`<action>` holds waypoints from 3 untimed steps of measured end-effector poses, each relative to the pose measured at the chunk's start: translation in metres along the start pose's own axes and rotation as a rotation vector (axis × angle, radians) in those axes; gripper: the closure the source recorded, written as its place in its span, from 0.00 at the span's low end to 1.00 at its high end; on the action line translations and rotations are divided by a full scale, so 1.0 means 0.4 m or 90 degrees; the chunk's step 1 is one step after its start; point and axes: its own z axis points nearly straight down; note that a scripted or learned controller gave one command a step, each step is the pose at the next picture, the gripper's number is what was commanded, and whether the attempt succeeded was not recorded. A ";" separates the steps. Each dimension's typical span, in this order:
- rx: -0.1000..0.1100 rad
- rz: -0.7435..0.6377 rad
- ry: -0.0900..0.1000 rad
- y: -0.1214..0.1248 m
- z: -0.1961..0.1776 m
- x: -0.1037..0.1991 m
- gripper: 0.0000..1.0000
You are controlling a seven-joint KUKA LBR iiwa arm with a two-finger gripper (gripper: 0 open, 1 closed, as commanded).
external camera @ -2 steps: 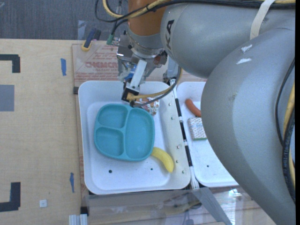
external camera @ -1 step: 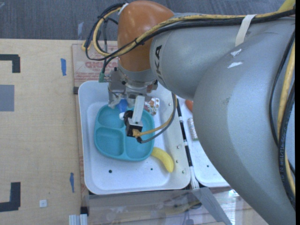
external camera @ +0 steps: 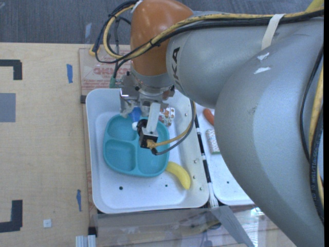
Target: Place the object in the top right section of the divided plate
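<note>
- One camera view, slanting down on the bench. The left bin (external camera: 100, 189) carries a teal divided plate (external camera: 121, 156) in its upper middle. A banana (external camera: 180, 175) lies just beside the plate's lower right edge, toward the bin's bottom right corner.
- The gripper (external camera: 138, 116) hangs over the plate's top right section, near the bin's top edge. Whether it is open or closed I cannot tell, because the wrist covers it.
- A small blue object (external camera: 136, 110) shows just under the wrist at the plate's top edge. It is probably the task's thing, but I cannot make out whether it is gripped or already resting in the section.
- A small red-and-white item (external camera: 165, 116) lies just beside the plate's right rim.
- Risk: a release this near the rim or the divider could send the object onto the bin floor or into the neighbouring section.
- Risk: pressing down on the rim could tip the light plate or push it toward the banana.
</note>
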 end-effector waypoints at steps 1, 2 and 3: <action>-0.003 -0.123 0.001 0.029 0.111 0.012 1.00; -0.003 -0.123 0.001 0.030 0.110 0.011 0.00; -0.007 0.197 0.005 0.077 0.249 -0.089 0.00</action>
